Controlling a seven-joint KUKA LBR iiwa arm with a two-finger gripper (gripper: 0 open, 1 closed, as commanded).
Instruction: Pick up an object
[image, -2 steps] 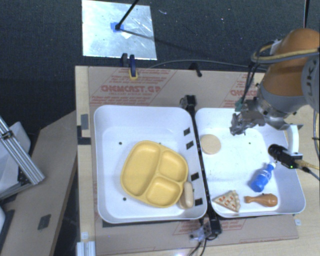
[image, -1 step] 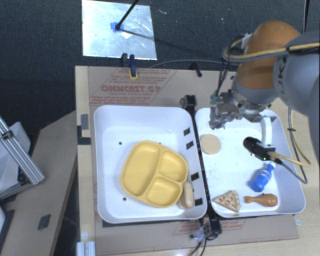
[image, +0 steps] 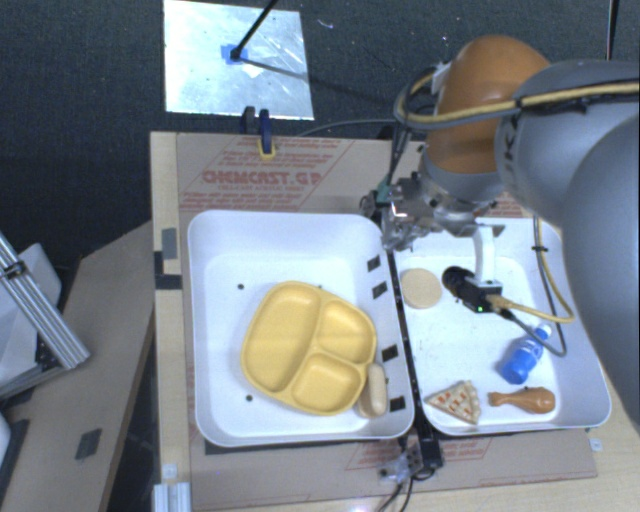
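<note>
We note two white bins side by side on the table (image: 120, 300). In the left bin (image: 225, 250) lies a yellow tray (image: 305, 345) with three compartments, tilted slightly, toward the bin's near right. A pale bread roll (image: 375, 390) rests just beside the tray's near right corner, against the bin's right wall.

In the right bin (image: 570, 400) we record, from left to right: a round tan cookie (image: 421, 288) near the far left; a pizza slice (image: 453, 402) at the near edge; a drumstick (image: 522, 400) just right of the slice; and a blue cup (image: 520, 360) lying tipped above the drumstick. A black camera unit (image: 468, 287) on the arm hangs over the bin just right of the cookie.

The arm (image: 560, 130) reaches in from the right, its orange band high over the far end of the divide. The pincer (image: 398, 232) sits low at the far wall between the two bins; we cannot tell whether it is open or closed. We see no object between its tips.
</note>
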